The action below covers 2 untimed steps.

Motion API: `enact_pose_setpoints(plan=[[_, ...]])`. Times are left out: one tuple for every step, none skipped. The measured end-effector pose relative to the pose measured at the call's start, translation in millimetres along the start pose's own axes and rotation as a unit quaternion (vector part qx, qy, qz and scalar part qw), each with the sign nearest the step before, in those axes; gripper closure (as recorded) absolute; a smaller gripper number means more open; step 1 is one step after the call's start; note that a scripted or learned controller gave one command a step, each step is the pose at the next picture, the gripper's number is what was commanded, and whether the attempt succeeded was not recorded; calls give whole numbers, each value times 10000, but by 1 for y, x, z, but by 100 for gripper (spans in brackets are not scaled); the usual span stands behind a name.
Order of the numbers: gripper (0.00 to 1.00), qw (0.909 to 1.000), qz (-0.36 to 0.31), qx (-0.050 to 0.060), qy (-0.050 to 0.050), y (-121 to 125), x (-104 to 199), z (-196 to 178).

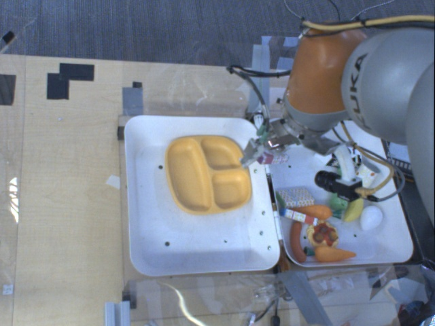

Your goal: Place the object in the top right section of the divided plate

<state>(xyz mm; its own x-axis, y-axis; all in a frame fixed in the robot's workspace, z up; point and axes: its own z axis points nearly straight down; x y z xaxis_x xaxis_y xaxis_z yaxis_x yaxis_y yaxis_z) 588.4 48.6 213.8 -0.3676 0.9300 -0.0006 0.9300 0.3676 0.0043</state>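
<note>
Divided plate: yellow plastic, smooth, soft sheen. Left bin: white plastic, matt, small dark holes. Bench: pale wood-look, under a clear glossy sheet. Arm: grey shell smooth, orange band satin. Floor: grey, ribbed, carpet-like weave.

2 white bins, 1 yellow divided plate, 1 arm, approx. 8 small items.

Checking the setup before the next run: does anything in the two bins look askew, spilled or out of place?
Nothing looks spilled or damaged. The yellow divided plate lies flat in the left bin, turned slightly askew to the bin's edges. The food items are crowded together in the right bin. The gripper hovers near the plate's top right section.
</note>
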Motion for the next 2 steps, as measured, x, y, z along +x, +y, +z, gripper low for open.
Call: enact_pose_setpoints(plan=[[100, 10000, -77, -1, 3, -29, 47, -16], [100, 9984, -573, -6, 1, 25, 64, -42]])
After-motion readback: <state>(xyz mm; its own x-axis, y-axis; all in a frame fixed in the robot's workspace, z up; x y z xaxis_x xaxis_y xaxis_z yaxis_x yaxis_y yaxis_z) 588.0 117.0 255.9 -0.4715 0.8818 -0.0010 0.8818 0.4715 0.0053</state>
